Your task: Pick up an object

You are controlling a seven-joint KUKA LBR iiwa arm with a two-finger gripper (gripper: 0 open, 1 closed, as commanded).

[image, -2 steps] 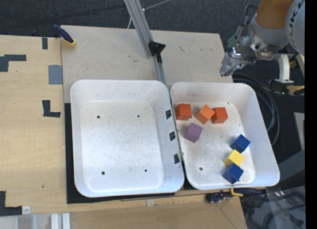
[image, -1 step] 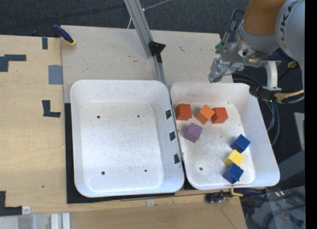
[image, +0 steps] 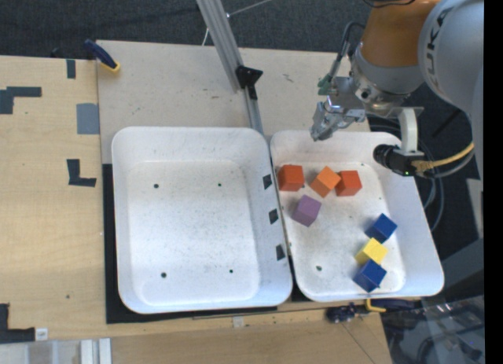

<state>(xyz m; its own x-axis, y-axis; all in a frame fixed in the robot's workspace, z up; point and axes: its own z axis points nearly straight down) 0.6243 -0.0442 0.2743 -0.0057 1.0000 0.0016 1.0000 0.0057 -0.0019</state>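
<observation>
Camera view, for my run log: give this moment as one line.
end effector: above right bin's far edge, nothing held | blocks: seven in right bin | left bin

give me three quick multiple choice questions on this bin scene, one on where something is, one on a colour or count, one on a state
1. Where do the blocks lie?
A. in the right bin
B. in the left bin
C. on the bare bench

2. How many blue blocks are there?
A. none
B. two
C. four

3. Where is the gripper relative to the blocks?
A. pressed onto the purple block
B. raised over the far rim of the right bin, touching no block
C. down among the blue blocks

Answers:
1. A: every block sits inside the right bin.
2. B: one blue block lies above the yellow block and another blue block below it.
3. B: the gripper hangs at the bin's far edge, apart from the nearest red block, the orange block and the purple block.
</observation>
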